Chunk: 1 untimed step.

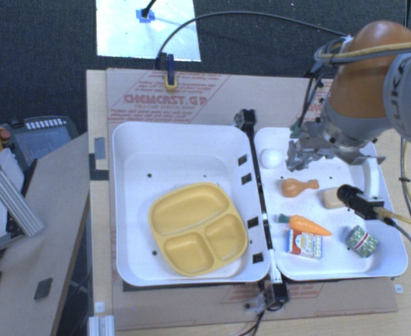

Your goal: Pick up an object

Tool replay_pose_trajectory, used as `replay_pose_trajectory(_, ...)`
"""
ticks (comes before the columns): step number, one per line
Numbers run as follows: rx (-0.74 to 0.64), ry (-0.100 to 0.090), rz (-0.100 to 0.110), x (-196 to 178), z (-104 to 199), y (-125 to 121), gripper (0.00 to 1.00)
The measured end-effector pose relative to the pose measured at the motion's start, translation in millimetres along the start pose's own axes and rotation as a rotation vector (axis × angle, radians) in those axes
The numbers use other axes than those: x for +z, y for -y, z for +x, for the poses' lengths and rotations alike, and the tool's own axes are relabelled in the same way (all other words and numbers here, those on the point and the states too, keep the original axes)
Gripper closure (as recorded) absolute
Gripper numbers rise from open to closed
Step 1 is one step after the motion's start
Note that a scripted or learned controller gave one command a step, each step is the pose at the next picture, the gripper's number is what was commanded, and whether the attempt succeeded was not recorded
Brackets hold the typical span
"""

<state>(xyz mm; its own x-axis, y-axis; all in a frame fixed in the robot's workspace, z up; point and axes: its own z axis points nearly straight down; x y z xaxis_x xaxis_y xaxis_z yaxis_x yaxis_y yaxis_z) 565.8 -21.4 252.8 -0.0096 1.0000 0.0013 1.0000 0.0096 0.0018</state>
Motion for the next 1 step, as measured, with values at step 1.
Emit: replay_pose_trajectory(1, 0.000, -0.001, 0.002, 17.4, 51.9, -5.2, 1.00)
